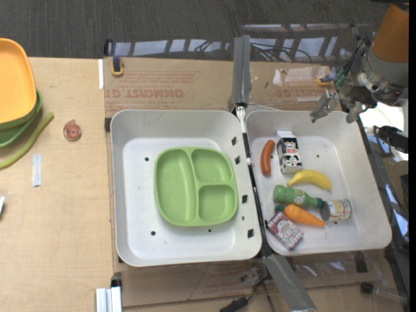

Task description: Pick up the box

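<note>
gripper (338,106) over right bin's (364,239) far rim, fingers apart, empty | box (288,153) upright beside sausage (267,157), banana (311,179) just below | I fear clipping a neighbour or toppling the box

One fixed camera looks down on the desk (58,239) from above, at a slant and from a middle distance. It takes in both white bins together, the left bin (123,194) and the right bin (364,194), near the centre of the view. The arm (393,38) enters at the upper right corner. Dark floor lies along the top edge.
</note>
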You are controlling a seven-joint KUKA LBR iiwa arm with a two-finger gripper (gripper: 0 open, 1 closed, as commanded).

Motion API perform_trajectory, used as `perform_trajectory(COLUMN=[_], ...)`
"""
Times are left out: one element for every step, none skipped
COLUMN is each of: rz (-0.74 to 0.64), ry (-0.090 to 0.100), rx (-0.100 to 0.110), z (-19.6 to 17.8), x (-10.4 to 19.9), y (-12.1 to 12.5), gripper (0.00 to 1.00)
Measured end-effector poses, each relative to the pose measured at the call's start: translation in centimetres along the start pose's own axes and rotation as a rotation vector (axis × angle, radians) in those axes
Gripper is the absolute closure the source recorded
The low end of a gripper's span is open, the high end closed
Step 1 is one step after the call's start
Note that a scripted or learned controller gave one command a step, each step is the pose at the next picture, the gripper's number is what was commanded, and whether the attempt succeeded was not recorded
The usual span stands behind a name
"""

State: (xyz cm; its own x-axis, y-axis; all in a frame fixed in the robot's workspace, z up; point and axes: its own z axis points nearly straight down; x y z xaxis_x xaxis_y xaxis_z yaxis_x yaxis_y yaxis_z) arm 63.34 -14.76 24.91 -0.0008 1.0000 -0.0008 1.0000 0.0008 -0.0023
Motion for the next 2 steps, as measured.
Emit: perform_trajectory(rz=[-0.002,0.271], ry=[-0.001,0.000], rx=[0.001,0.001], z=[-0.8,-3.1], x=[0.0,-1.7], y=[0.0,-12.6], gripper=[1.00,1.00])
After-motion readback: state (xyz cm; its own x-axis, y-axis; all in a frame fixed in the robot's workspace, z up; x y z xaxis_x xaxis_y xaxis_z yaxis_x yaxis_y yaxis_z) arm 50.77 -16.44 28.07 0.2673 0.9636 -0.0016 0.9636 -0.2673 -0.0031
